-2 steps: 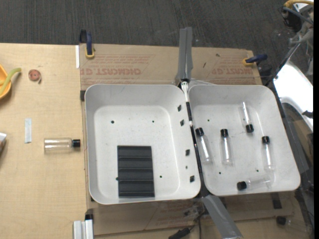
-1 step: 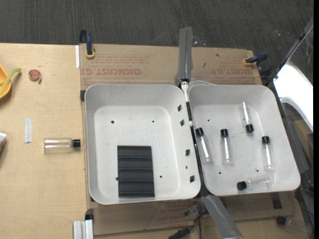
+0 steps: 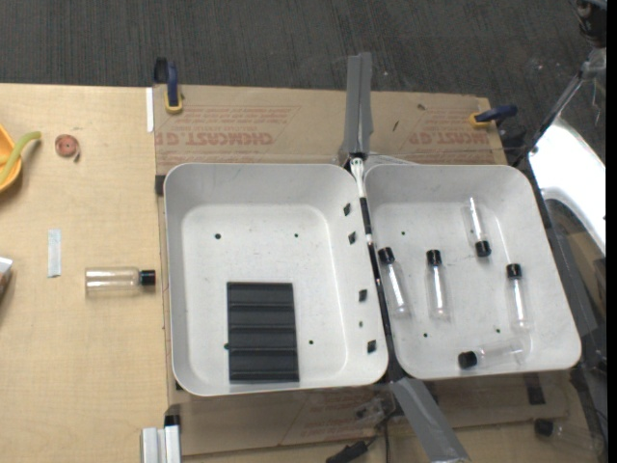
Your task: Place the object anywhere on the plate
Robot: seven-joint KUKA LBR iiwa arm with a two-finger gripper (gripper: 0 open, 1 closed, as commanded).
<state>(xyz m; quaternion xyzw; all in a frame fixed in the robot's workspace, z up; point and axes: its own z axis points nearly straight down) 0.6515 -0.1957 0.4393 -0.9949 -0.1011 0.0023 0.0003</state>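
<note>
A black ribbed plate (image 3: pixel 261 332) lies flat in the front middle of the left bin (image 3: pixel 193 258). Several clear vials with black caps lie in the right bin (image 3: pixel 540 220). One vial (image 3: pixel 392 280) is close to the bin's left wall. A second vial (image 3: pixel 437 283) lies beside it. A third vial (image 3: pixel 476 228) sits further back. Another vial (image 3: pixel 518 297) is at the right, and one vial (image 3: pixel 492 356) lies crosswise at the front edge.
A spare capped vial (image 3: pixel 118 279) lies on the wooden bench left of the bins. Also there are a paper strip (image 3: pixel 54 253), a small pink disc (image 3: pixel 66 145) and an orange-yellow object (image 3: pixel 8 157). Clamps (image 3: pixel 171 85) hold cardboard behind the bins. White machine housing (image 3: pixel 578 167) stands at the right edge.
</note>
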